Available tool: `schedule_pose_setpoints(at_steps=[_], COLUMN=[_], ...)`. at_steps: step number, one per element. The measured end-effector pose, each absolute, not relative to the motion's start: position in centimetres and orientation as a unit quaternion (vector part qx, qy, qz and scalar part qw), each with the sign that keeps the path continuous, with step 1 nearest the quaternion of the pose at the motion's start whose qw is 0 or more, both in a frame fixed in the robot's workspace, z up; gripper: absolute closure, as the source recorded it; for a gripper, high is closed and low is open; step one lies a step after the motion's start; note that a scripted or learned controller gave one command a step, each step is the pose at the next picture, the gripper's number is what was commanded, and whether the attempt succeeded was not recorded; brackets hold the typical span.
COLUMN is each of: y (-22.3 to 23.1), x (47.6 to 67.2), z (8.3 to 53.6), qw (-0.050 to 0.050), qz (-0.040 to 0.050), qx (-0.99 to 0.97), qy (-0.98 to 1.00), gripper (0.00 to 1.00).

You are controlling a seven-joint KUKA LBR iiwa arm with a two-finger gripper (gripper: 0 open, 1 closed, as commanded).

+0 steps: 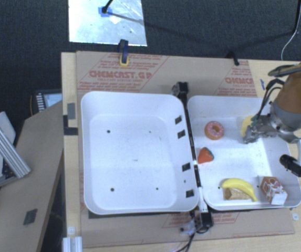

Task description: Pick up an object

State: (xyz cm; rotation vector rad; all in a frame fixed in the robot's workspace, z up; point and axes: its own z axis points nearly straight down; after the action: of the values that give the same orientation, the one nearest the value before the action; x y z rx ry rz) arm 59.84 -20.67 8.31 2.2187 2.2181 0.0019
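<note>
Gripper [251, 134]: low in right bin [289, 203], beside a yellow object [246, 123] by far wall — fingers' state can't tell.
Object: prob. light, smooth — grip across its middle.

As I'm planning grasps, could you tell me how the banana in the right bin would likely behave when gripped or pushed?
The banana is curved, so a push would probably spin it, not roll it. Its smooth skin might slip between fingers. It leans on a tan piece, which may shift too.
</note>
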Motion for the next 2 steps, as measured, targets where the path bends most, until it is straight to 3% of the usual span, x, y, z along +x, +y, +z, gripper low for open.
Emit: schedule_pose_setpoints(at_steps=[2], y=[-20.6], x=[60.0], z=[10.7], qw=[0.004], qz=[0.0018], qx=[0.707], qy=[0.707], gripper=[1.00])
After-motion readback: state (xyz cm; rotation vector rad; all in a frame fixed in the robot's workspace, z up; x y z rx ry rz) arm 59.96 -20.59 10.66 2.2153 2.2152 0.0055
